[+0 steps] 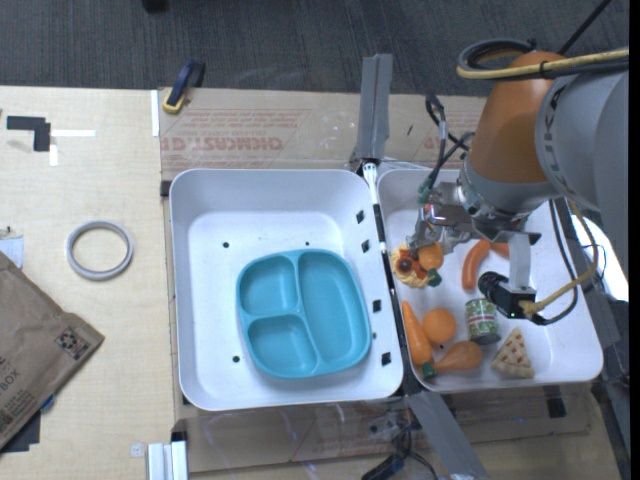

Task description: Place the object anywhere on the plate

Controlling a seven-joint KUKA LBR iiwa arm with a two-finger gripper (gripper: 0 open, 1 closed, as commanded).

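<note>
Two bins sit side by side on the surface; the gripper (432,236) hangs near the right bin's (578,368) left wall, above a small orange-and-yellow toy (420,265). Whether it grips cannot be told. Lifting well clear of the dividing walls before crossing to the blue plate (302,312) would be wise.

Grey KUKA arm with orange band above wrist (515,118) is extended in from the right, wrist angled downward-left. Two-finger metal gripper (428,236) is positioned low; finger state obscured.
</note>
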